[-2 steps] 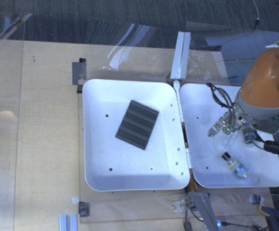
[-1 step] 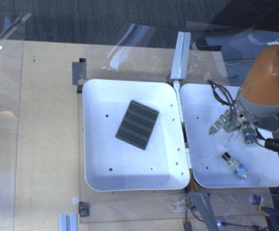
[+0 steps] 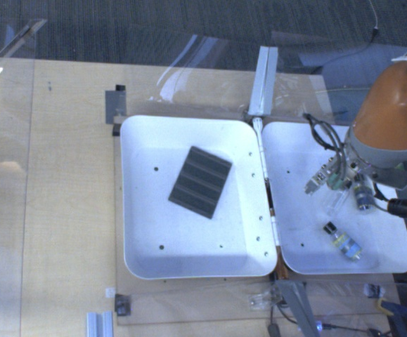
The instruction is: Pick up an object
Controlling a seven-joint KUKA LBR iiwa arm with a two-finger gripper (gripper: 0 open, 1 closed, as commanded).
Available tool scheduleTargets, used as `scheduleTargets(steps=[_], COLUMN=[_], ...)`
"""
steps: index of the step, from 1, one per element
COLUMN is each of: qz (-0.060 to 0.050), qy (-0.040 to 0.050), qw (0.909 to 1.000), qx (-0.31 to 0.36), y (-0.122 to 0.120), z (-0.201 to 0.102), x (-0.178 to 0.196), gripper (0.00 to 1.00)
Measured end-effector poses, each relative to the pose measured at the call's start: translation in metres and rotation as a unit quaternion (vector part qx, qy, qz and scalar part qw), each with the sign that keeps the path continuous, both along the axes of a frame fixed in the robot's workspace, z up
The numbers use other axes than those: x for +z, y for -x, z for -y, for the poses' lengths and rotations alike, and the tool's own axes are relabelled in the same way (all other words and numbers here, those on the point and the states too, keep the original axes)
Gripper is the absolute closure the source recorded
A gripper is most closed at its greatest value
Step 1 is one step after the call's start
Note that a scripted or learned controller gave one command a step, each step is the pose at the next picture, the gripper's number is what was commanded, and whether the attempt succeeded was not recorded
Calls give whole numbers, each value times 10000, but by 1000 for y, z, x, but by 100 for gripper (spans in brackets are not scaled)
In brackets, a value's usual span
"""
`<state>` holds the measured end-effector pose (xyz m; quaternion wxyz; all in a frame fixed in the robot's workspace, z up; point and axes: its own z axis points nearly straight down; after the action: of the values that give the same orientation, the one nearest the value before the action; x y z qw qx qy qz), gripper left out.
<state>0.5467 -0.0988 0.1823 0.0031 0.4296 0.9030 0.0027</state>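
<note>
A dark grey ribbed slab (image 3: 201, 182) lies tilted in the middle of the left bin (image 3: 140, 251). A small clear bottle with a black cap and yellowish contents (image 3: 344, 243) lies in the right bin (image 3: 291, 255) near its front. The gripper (image 3: 333, 182) hangs over the middle of the right bin, a little behind and above the bottle and apart from it. The grey arm with its orange band (image 3: 393, 111) comes in from the right. Cables and wrist parts crowd the gripper's tip.
A metal divider bar (image 3: 263, 83) runs back from the seam between the two bins. Small black clamps (image 3: 117, 104) sit at the left bin's corners. The wooden bench (image 3: 48, 188) stretches out to the left. Cables and fittings lie at the front right.
</note>
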Motion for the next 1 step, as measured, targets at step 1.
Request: scheduleTargets(steps=[1], qz=[15], qy=[-2], qw=[10000], qx=[15], y=[-3], z=[-1], x=[8], gripper=[100])
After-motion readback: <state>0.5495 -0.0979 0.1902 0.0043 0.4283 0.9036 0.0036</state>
